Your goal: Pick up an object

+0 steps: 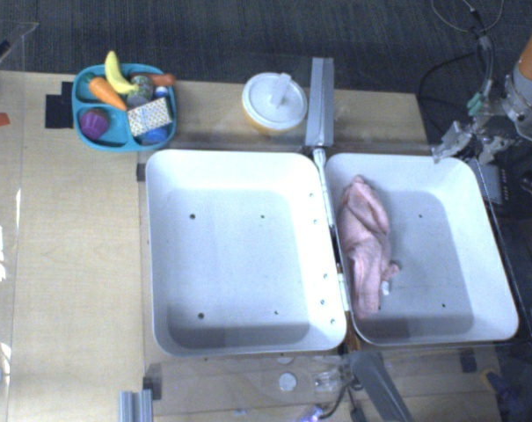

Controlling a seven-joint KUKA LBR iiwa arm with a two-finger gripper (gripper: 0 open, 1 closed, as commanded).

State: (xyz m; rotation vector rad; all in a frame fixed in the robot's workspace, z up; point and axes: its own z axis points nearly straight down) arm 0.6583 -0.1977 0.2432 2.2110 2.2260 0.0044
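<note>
At right of centre, your pink cloth (367,243) lies limp against the right bin's (477,262) left wall, so the claw (466,139), spread indeterminable, may strike that wall or pinch merely a fold.

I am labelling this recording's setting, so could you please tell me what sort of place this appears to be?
Probably a robotics lab bench for grasping trials: two white bins side by side, a pink cloth in the right one, and the arm's pincer at the right, with loose cables on dark carpet.
</note>
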